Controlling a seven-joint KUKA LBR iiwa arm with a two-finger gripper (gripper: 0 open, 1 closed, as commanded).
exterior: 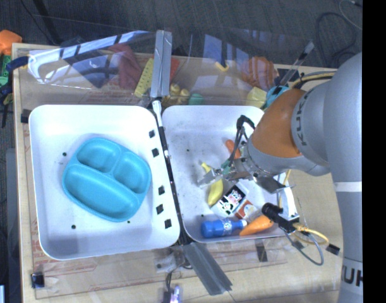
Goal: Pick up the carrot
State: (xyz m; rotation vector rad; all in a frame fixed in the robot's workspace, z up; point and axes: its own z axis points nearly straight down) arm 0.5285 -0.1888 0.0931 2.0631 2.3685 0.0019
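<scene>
Orange carrot [256, 225] not yet picked up; it lay at the near edge of the right bin [186, 131].
It rested beside a blue bottle [222, 227], apart from the gripper [229, 168], which hung farther back over a banana [215, 192]; whether the jaws stood open I could not tell. Farther left, a blue tray [107, 178] sat in the other bin [44, 131].

Bench with two white bins

The wooden bench [85, 267] spans the frame, bearing the left bin [44, 188] at centre left and the right bin [186, 125] at centre right, touching along a dark middle seam.
</scene>
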